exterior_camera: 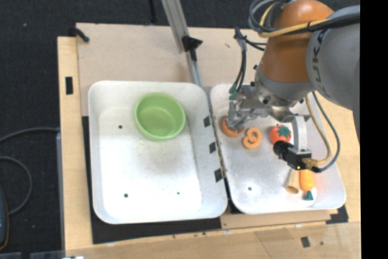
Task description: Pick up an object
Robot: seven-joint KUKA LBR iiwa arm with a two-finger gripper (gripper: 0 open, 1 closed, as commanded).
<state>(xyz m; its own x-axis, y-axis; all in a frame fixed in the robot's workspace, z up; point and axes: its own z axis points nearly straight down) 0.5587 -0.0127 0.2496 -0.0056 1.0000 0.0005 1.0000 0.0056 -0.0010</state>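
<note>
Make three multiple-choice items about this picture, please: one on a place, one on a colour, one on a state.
1. Where is the bowl?
A. left bin
B. right bin
C. on the bench, outside the bins

2. What colour is the bowl?
A. red
B. green
C. blue

3. How does the bowl stand?
A. upside down
B. on its side
C. upright, open side up

Answers:
1 A: it sits in the left bin, near the far wall.
2 B: it is light green.
3 C: its hollow inside faces the camera.

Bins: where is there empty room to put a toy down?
The left bin is bare below the green bowl. The right bin is bare at its front left; it is crowded around the tool, the orange ring and the toy carrot.
</note>
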